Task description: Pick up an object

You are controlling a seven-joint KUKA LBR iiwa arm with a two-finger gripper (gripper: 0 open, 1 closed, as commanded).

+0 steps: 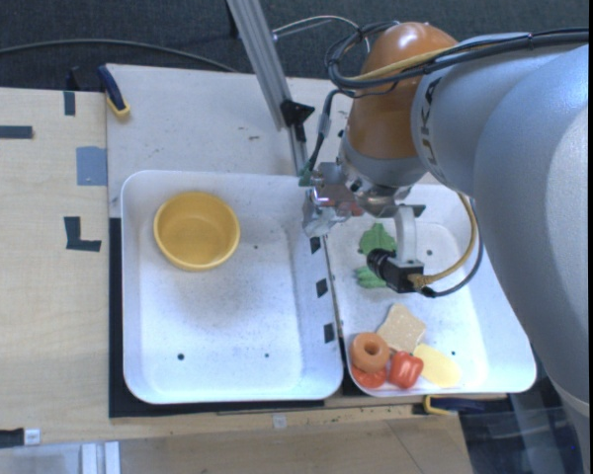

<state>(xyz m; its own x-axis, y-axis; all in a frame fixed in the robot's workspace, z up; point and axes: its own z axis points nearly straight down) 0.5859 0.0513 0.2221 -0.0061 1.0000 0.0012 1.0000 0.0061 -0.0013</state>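
My gripper [319, 217] hangs over the near-left corner of the right bin [494, 349], by the ridge between the two bins. A green leafy toy [376, 240] lies just right of it, partly hidden by the wrist. At the front of the right bin sit a tan bread slice [403, 328], an orange ring [370, 350], a red pepper [405, 368] and a yellow lemon-like piece [438, 365]. A yellow bowl [196, 229] stands upright in the back left of the left bin [227, 354].
The grey arm with its orange band [400, 92] covers the back and right of the right bin. A slanted metal pole [262, 57] rises behind the bins. A blue and yellow clip [115, 93] lies on the bench at the back left.
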